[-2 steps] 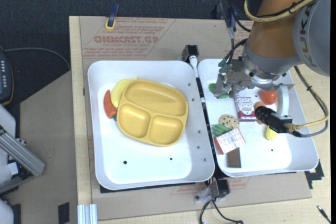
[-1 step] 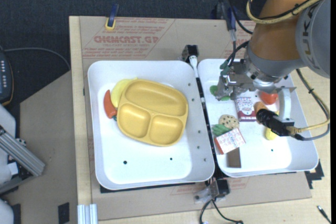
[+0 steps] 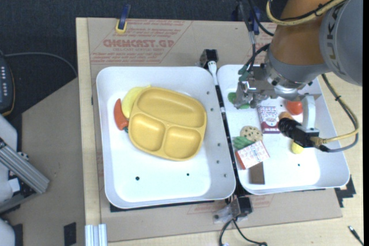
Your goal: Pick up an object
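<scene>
Arm came in from 3 o'clock; gripper point(image 3: 249, 91) sat low over the right bin point(image 3: 328, 173), at its 10 o'clock corner. It was right at a green item point(image 3: 237, 98), likely the pick target, touching or just above it. Claw state: couldn't tell, wrist blocked the view.

Handling, judged from looks:
- Green item: small, rounded, probably light plastic toy food. Stiff, smooth, could slip or roll. Best taken across the narrow middle. It lay near the bin wall, so one side had little clearance.
- Cookie point(image 3: 249, 133) just below, toward 6 o'clock: flat and thin, hard to get under. Edge pinch only.
- Red-and-white packets point(image 3: 252, 153): flat, light, flexible, likely to slide on the bin floor.
- Brown block point(image 3: 256, 173) at the 7 o'clock corner: flat, stiff, squared edges, decent grip across the short side.
- Red piece point(image 3: 294, 106) and yellow piece point(image 3: 297, 148) partly hidden by cable and wrist.

Left bin point(image 3: 109, 124) held a yellow divided tray point(image 3: 167, 124) upside-up on other toys. Too wide for the claw, rim grip only.
</scene>
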Action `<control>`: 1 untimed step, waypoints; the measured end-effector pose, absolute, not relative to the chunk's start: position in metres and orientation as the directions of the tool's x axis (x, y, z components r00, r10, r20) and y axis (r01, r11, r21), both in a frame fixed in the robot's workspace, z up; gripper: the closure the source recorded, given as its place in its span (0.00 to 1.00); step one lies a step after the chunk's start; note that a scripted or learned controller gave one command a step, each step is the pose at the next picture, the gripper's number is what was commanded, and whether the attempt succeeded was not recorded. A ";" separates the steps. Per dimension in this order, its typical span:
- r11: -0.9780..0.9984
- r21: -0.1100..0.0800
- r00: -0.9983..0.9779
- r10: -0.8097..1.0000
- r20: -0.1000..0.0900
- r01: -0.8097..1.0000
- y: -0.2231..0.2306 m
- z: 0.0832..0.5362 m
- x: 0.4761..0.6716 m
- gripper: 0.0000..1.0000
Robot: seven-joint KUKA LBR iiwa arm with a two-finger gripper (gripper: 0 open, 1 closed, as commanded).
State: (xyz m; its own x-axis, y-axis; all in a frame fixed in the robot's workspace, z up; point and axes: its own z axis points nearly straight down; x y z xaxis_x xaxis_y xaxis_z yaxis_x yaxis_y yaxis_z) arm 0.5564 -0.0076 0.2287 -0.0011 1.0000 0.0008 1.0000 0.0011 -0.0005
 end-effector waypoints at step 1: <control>0.000 -0.003 0.000 1.000 0.002 1.000 -0.012 0.233 0.548 1.00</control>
